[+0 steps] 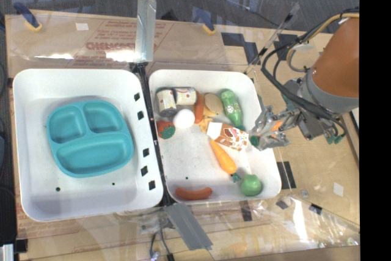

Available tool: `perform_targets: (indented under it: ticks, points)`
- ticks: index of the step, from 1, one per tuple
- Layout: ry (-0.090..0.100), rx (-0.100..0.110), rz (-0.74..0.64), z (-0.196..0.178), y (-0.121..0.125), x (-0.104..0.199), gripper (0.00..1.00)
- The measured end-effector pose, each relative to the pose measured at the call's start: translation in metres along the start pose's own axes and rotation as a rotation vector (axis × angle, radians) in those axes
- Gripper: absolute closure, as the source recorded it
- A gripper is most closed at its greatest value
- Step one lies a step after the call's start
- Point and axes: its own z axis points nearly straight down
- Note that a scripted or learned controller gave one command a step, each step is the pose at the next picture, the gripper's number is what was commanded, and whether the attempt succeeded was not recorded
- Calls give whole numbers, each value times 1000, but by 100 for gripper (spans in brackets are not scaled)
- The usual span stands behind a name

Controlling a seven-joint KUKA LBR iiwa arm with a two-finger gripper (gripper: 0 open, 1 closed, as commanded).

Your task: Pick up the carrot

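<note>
2 white bins sit side by side on the bench. The left bin (36, 192) carries a teal divided plate (90, 137) with 3 sections, lying a little toward its far side. The right bin (183, 174) is crowded with toy food: the carrot (223, 157) lies near the middle right, slanting from far left to near right, its lower end close to a round green fruit (251, 184) in the near right corner. A small printed carton (230, 136) rests just beyond the carrot's upper end and seems to touch it. Further back are a can (165, 101), a white egg (183, 118), a green pepper-like piece (231, 106) and a reddish piece (165, 128) by the left wall. A sausage (193, 194) lies along the near wall. The gripper (269, 131) hangs over the bin's right rim, just right of the carton and apart from the carrot. I cannot tell whether it is parted or closed, and nothing sits in it that I can make out.
</note>
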Motion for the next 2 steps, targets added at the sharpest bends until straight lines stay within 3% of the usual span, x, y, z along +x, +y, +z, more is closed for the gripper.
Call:
perform_targets:
  ticks: [1,2]
  points:
    - [-2,2,-3,-11,0,-2,100]
    - [6,-9,-356,8,25,-13,100]
